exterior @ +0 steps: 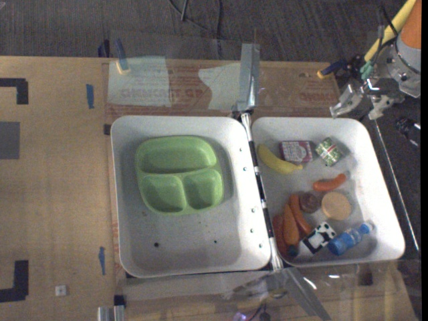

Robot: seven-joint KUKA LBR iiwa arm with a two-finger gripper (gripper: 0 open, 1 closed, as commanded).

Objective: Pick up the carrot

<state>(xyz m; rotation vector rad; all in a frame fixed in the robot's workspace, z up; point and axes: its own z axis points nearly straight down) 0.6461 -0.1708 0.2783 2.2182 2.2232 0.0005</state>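
The approach has not begun: the gripper [359, 102] hangs past the far right corner of the right bin [381, 179], its fingers parted and holding nothing. The carrot [331, 182] lies mid-bin, apart from the banana [277, 160] and just beyond a tan disc [336, 206], so the next move, I judge, calls for travel inward and a descent across its narrow width. The left bin [127, 239] holds a green divided plate [178, 174]. Both bins sit on the surface [53, 179].

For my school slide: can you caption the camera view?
Gripper hangs beyond the right bin; carrot lies inside among toys.
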